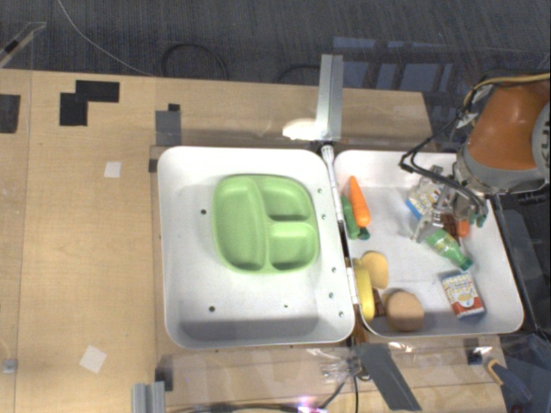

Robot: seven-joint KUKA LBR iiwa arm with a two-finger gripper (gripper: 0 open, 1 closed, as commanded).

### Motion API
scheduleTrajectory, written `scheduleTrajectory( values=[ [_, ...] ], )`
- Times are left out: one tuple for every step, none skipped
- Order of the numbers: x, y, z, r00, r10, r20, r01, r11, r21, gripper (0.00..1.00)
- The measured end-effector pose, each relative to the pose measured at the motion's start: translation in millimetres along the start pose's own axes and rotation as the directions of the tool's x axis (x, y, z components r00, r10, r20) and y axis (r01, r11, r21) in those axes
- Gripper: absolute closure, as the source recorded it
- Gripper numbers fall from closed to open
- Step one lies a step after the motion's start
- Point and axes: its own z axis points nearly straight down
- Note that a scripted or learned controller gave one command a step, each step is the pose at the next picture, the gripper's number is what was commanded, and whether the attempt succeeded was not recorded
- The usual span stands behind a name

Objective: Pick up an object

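Hovering low in right bin (508,312), gripper (441,218) sits over green bottle (448,246); finger spread — cannot tell, clutter blurs it. Bottle lies tilted near bin's right side, small carton (462,293) just below. Judged step: descent/grasp approach. Next: centre on bottle, close, lift straight.

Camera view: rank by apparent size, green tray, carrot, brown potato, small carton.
1. green tray, by far the largest
2. carrot, the longest of the rest but thin
3. brown potato and small carton: look about alike, so not ranked
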Motion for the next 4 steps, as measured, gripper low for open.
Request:
scheduleTrajectory(
  values=[
    [-16,1,1,1.0,-0.002,-0.002,0.002,1.0,0.003,0.0],
    [14,3,-1,1.0,-0.01,0.006,0.01,1.0,0.005,0.0],
    [17,-1,-1,0.994,0.107,0.005,-0.107,0.994,0.0,0.0],
    [12,4,-1,0.996,0.092,0.001,-0.092,0.996,0.006,0.0]
  ],
)
